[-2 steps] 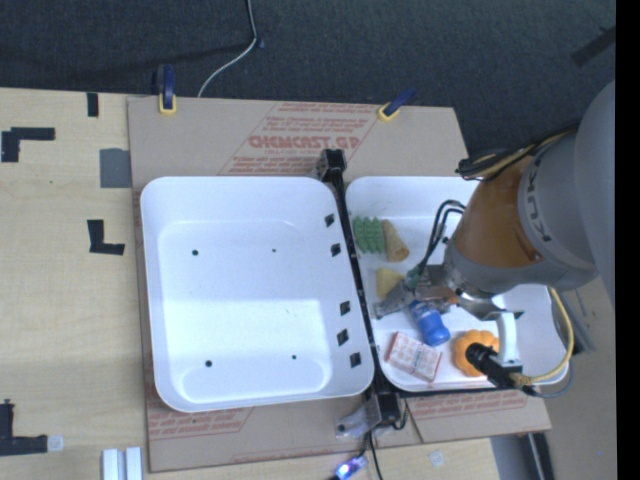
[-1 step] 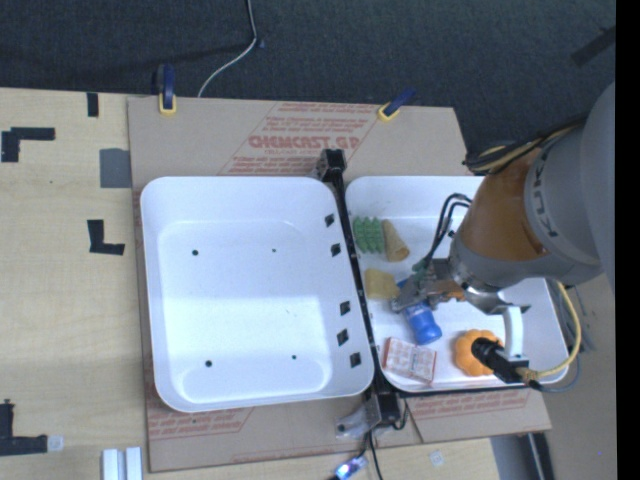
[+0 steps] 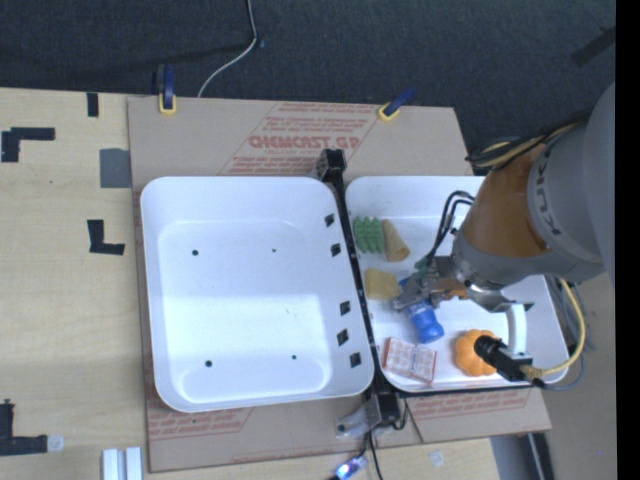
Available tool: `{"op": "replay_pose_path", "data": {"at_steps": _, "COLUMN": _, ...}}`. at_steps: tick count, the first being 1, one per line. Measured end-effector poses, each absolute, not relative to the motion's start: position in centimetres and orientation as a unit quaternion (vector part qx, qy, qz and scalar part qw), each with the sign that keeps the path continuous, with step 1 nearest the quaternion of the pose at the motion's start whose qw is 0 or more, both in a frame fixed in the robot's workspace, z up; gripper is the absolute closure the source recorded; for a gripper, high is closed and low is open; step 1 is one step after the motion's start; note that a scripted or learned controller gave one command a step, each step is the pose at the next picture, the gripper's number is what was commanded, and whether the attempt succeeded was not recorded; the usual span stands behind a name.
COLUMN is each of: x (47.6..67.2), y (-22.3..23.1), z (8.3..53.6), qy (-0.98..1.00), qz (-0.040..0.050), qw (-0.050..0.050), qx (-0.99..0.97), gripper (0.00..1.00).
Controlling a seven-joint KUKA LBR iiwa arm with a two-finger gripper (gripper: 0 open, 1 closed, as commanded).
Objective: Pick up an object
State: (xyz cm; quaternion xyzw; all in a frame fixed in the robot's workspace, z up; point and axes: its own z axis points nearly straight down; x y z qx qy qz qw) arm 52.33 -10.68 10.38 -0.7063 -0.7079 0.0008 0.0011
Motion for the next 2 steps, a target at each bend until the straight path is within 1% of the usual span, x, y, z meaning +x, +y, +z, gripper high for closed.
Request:
{"op": "replay_pose_path", "data": {"at_steps": 1, "x": 51.4, "y": -3.5, "z": 18.9, "qy": -0.71, "qz": -0.002, "qw": 0.0, "qx": -0.704, "gripper": 1.0}}
{"op": "replay_pose_path", "data": {"at_steps": 2, "x": 56.1, "y": 2.6, "z": 18.4, "qy": -0.71, "qz": -0.0009, "qw": 0.001, "qx": -0.704, "gripper": 1.0}}
